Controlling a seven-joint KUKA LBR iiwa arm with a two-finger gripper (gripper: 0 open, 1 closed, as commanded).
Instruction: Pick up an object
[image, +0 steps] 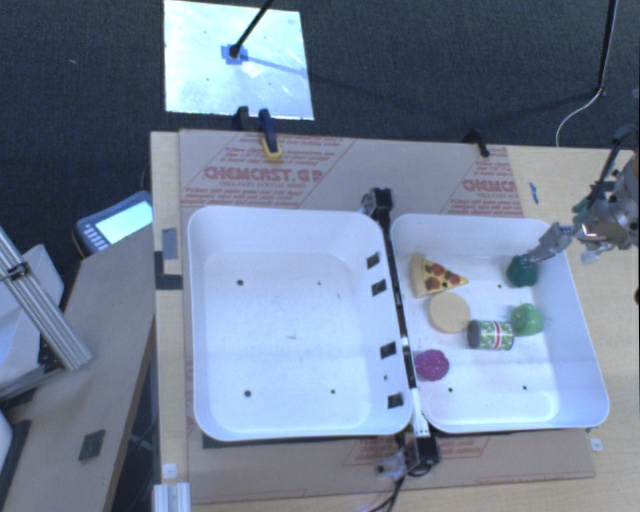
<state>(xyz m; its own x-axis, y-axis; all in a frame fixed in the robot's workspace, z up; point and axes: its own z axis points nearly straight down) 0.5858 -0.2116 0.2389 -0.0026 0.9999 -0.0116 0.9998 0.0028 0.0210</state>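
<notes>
Two shallow white bins sit side by side on the counter (330, 160), which is covered by a printed cardboard sheet; the left bin (205, 330) and the right bin (585, 370) meet along a dark divider strip with clips. Five small things lie in the right bin: a toy pizza slice (436, 274) near the divider in the far part; a round tan disc (449, 314) just beside it on the near side; a small can with a red-and-green label (491, 335) lying on its side, close to the disc; a light green lump (527, 319) touching the can's right end; and a magenta round piece (432, 365) near the divider, closer to the front. A sixth thing, a dark green rounded object (521, 270), rests by the far right wall of that bin; the end effector (545, 247) reaches in from the right and its tip sits right at this object (whether it grips it, or how wide it stands, I cannot tell at this size). A yellow-handled clamp (270, 138) pins the cardboard at the counter's far edge.
</notes>
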